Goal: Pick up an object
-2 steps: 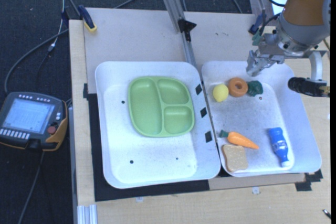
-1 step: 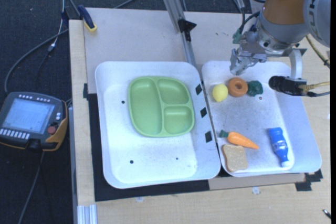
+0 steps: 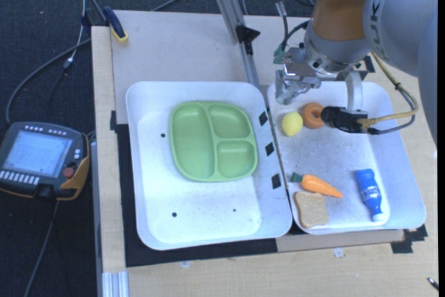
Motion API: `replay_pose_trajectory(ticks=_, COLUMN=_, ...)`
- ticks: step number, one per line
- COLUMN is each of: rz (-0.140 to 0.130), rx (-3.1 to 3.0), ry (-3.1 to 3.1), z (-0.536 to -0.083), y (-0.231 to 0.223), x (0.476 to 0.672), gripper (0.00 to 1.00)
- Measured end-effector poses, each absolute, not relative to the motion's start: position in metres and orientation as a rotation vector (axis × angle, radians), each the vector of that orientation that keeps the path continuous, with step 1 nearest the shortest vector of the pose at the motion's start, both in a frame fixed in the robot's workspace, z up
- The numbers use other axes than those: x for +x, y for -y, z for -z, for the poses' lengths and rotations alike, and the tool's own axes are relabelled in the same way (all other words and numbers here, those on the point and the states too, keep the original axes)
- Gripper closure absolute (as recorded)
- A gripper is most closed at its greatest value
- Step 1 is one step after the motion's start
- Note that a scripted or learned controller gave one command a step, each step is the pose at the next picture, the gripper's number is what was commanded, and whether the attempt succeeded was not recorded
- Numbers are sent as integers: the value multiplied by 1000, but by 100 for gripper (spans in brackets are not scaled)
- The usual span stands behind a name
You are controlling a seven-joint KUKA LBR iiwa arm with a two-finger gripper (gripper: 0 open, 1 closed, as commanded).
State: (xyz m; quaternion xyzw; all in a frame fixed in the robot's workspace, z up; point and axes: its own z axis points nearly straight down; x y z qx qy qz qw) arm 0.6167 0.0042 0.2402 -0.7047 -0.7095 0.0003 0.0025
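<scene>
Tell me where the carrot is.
The carrot lies in the right bin, near its front, just above the bread and left of the blue tube.

Grey arm [image 3: 410, 3], orange wrist band (black cables looped around)

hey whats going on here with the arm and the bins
A grey and orange robot arm reaches in from the right, and its hand hovers over the far left corner of the right bin. Just below it lie a yellow lemon and a donut; a carrot, a slice of bread and a blue bottle sit nearer the front. Nothing is visibly gripped. The left bin holds a green divided plate.
</scene>
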Motion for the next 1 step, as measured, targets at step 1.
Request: replay_pose_trajectory(ticks=1, rz=2, rx=-2213, ry=2227, z=-243, y=-64, x=612, gripper=100)
